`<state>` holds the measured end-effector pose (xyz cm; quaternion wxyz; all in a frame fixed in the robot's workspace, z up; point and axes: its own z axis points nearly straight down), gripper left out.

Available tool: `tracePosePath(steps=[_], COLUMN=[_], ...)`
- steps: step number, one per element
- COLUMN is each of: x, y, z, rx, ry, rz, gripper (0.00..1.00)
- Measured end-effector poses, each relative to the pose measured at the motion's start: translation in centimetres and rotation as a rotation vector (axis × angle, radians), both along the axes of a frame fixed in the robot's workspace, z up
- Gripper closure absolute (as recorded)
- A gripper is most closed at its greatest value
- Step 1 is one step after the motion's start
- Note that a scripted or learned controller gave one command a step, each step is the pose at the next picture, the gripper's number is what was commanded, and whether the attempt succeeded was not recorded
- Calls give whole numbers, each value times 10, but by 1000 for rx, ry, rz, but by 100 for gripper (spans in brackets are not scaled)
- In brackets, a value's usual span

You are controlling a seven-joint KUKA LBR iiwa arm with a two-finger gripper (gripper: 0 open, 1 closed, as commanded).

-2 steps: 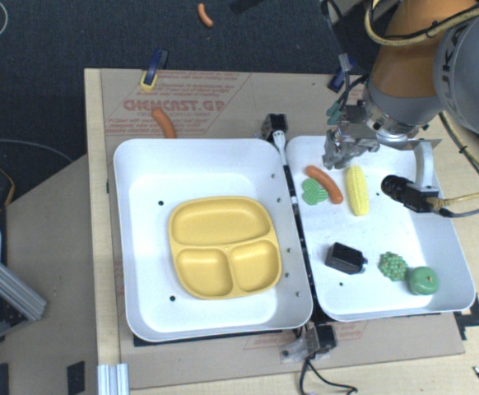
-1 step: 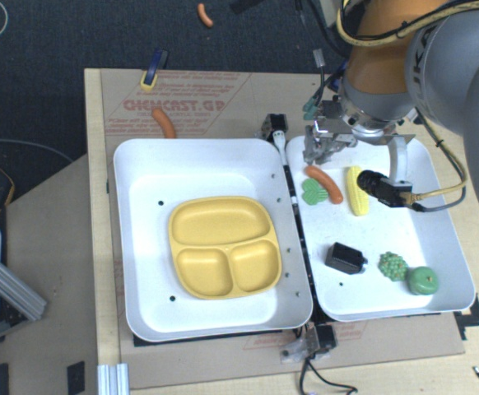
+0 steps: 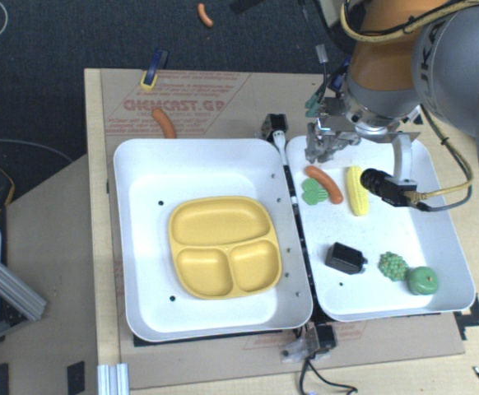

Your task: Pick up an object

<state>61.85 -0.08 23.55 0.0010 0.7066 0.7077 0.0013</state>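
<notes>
Landmark: right bin [image 3: 449, 245], all places given from it.
Jaws [image 3: 326, 148]: over far-left corner of right bin, just above the orange sausage [image 3: 325, 183]; released or clenched, cannot tell; nothing seen between them.
Candidates: orange sausage and green leafy piece [image 3: 313, 191] near far-left corner; corn cob [image 3: 355, 190] just right of those; black block [image 3: 345, 258] mid-bin; green bumpy piece [image 3: 393, 266] and green apple [image 3: 422, 281] toward near-right corner.
Progress: judged early; nothing lifted, descent and grasp left.
Edges: left wall and far rim close beside jaws, tight there.
Open room: bare floor mid-right of bin; left bin [image 3: 137, 220] carries yellow tray [image 3: 223, 245].
</notes>
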Motion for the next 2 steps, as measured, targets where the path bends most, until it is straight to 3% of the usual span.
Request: tracePosePath(steps=[1,2], x=[6,0], y=[-11,-3], z=[-6,-1], rx=[-2,0], ry=[1,4], rz=[-3,0], gripper=[100,100])
